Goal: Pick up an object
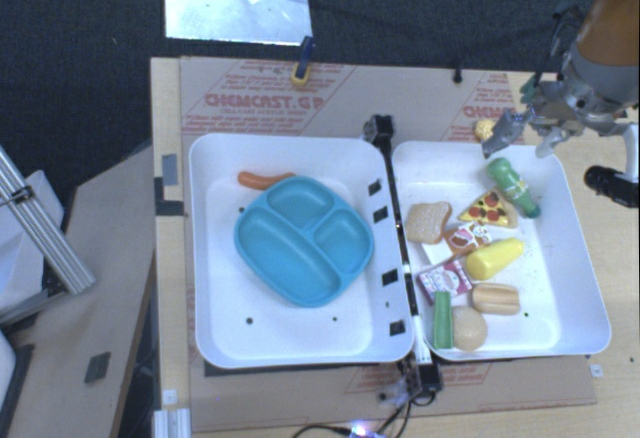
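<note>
Toy food lies in the right white bin point(575, 256): a green plastic bottle point(512, 186), a pizza slice point(490, 210), a yellow corn piece point(493, 257). Just above the bottle, at the far right, the gripper point(528, 131) hangs with fingers spread wide, holding nothing. No pick yet; it must go down and grab. The left white bin point(215, 226) holds a blue tray point(302, 239).

- Divided tray point(303, 239) lies in the left bin point(215, 331).
- Sausage point(262, 180) lies behind the tray.
- Toy foods crowd the right bin point(572, 331).
</note>
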